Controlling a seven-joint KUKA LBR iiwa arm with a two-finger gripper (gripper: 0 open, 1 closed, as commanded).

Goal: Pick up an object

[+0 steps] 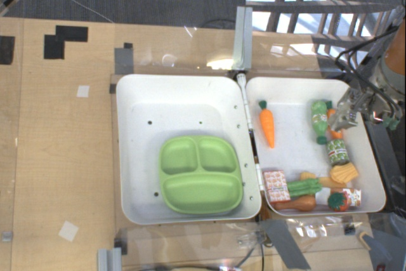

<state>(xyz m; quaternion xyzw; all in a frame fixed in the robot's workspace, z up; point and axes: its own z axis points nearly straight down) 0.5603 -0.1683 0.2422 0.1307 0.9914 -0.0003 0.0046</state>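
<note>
The approach is under way — the tool (344,116), its state unreadable here, hangs at the three-o'clock edge of the right white bin (288,91) beside a green plastic bottle (320,117), needing a centred descent.

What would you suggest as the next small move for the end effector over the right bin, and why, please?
Probably a short descent straight down. The end effector is at the right bin's far right side, directly over the green packet and a small orange item, but nothing is visibly gripped. Lowering there seems the likeliest way to reach something.
</note>
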